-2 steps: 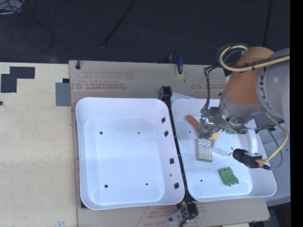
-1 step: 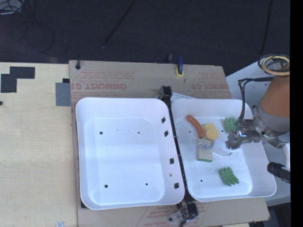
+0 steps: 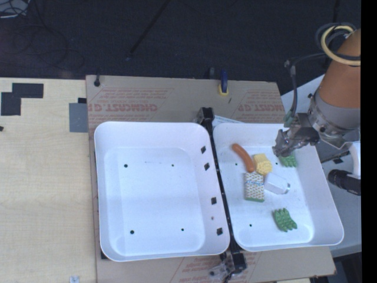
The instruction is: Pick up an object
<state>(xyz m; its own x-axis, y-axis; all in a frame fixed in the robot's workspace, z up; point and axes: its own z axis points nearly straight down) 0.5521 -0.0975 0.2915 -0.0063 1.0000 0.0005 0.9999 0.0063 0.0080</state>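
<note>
In the right bin [image 3: 330, 229]: claw [image 3: 287, 146] low at the far right corner, just above a green ridged piece [image 3: 288, 161]; its opening cannot be told. Nothing visibly lifted; pick not yet done. Also present: orange sausage [image 3: 242, 156], yellow block [image 3: 263, 164], patterned packet [image 3: 254, 187], white piece [image 3: 276, 185], second green piece [image 3: 284, 219].

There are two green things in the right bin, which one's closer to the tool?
The green piece at the bin's far right edge, right beside the tool. The other green piece lies toward the near edge, well apart from it.
</note>
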